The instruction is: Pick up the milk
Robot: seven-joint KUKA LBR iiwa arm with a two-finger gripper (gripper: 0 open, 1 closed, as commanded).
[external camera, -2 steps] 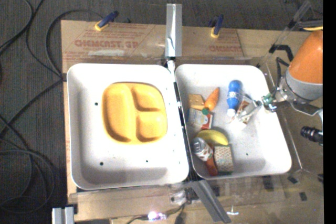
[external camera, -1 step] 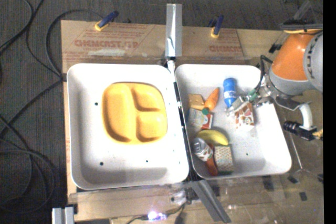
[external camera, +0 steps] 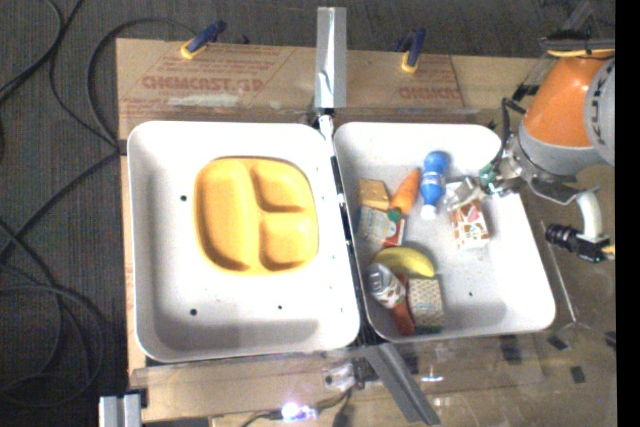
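Note:
The milk (external camera: 471,227) is a small white carton with red print. It lies tilted in the right bin (external camera: 520,300), toward that bin's right side. My gripper (external camera: 474,187) reaches in from the right and hangs just past the carton's far end, very close to or touching its top. The grey wrist with the orange band (external camera: 562,110) stands over the bin's right rim. Nothing shows the carton lifted off the bin floor.
Left of the milk are a blue-and-white bottle (external camera: 434,177), a carrot (external camera: 405,192), a brown box (external camera: 373,195), a banana (external camera: 405,261), a can (external camera: 385,286) and a checkered packet (external camera: 426,295). A yellow divided tray (external camera: 258,213) lies in the left bin (external camera: 160,305).

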